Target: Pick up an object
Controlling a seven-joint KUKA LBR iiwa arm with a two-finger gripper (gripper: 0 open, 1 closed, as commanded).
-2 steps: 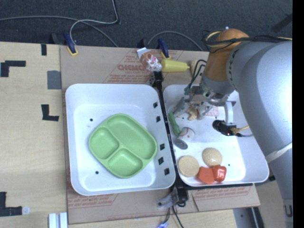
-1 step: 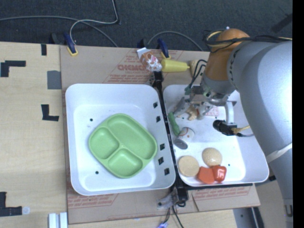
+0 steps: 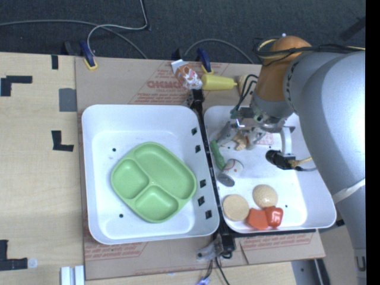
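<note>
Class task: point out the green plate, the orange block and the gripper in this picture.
Green plate (image 3: 153, 181): camera view, on the divider ridge at its middle.
Orange block (image 3: 257, 218): camera view, on its top face.
Gripper (image 3: 244, 130): camera view, at its tip over the right bin's far end.

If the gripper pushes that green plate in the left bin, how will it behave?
The green plate looks like stiff moulded plastic, so probably light and rigid. It lies flat, so it likely slides rather than tips. Its raised rim may suit a pinch.

A divided plate (image 3: 154, 181) lies in the left bin (image 3: 98, 159); small food pieces (image 3: 255, 206) sit in the right bin (image 3: 309, 209).
</note>
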